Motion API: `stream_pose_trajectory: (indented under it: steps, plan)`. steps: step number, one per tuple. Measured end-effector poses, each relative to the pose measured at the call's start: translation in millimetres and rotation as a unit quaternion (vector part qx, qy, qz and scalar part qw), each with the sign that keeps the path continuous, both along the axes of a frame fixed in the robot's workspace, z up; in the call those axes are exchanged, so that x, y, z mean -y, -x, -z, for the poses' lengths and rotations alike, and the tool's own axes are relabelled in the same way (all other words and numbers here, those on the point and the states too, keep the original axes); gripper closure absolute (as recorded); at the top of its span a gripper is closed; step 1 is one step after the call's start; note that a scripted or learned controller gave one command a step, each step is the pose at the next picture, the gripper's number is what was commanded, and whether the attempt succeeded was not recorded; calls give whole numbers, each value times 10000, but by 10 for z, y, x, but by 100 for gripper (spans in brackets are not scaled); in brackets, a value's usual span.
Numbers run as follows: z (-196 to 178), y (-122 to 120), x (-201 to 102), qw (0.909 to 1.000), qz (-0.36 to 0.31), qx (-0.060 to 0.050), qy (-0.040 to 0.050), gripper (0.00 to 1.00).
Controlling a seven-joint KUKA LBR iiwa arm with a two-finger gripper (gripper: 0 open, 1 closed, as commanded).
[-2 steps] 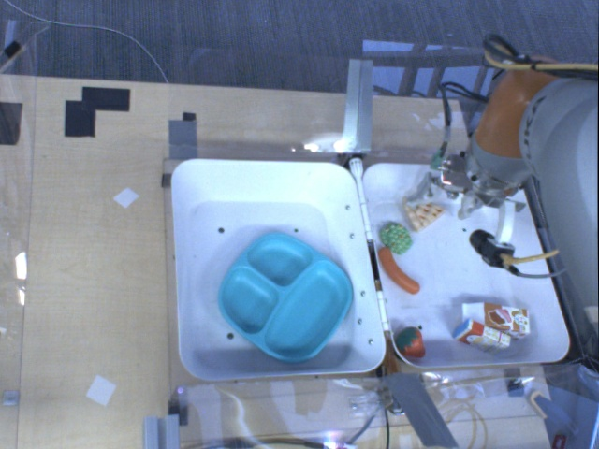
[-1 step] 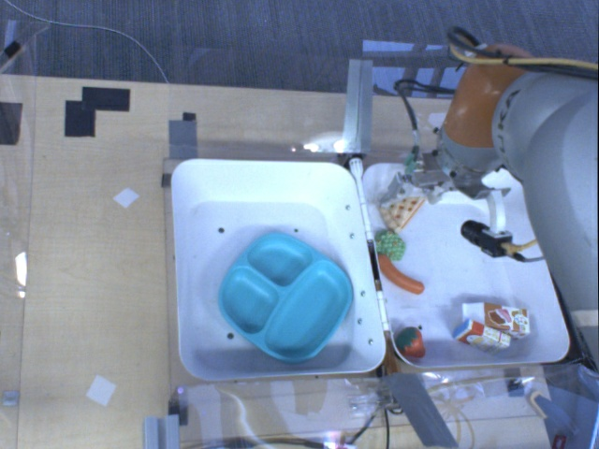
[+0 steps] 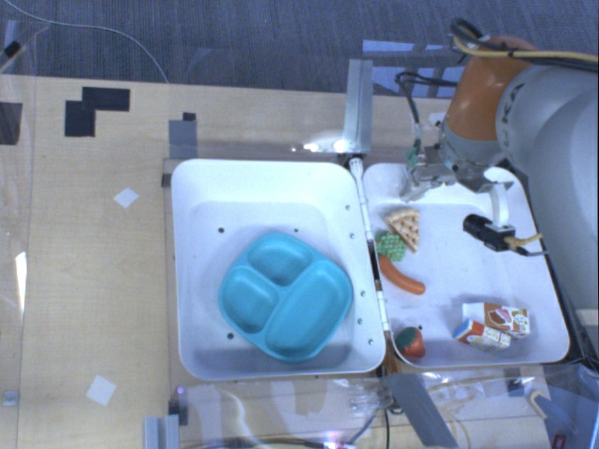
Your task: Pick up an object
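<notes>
My gripper (image 3: 423, 181) hangs over the far left part of the right bin (image 3: 457, 271), with the arm coming in from the upper right. Just in front of it lies a tan waffle-patterned wedge (image 3: 404, 226), and a green leafy toy (image 3: 391, 246) touches that wedge's near side. An orange-red sausage (image 3: 402, 278) lies below them. A red round fruit with a green top (image 3: 409, 342) rests at the bin's near left corner. A small printed carton (image 3: 493, 325) lies at the near right. Nothing shows in the gripper.
The left bin (image 3: 192, 251) holds a blue divided plate (image 3: 285, 295). A raised divider (image 3: 368, 251) separates the two bins. A metal post (image 3: 358, 106) stands behind the divider. Bare bin floor lies between the sausage and the carton.
</notes>
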State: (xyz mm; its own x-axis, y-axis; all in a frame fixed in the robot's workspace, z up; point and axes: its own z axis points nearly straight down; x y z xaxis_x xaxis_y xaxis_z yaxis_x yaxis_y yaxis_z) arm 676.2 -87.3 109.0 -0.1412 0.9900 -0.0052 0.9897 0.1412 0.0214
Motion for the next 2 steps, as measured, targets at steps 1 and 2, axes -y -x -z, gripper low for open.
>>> stream_pose_trajectory:
  steps: [1, 2]
  plan:
    - [208, 198, 204, 9963, 853, -66, -19, 100]
    - [217, 203, 202, 9963, 851, -75, -20, 0]
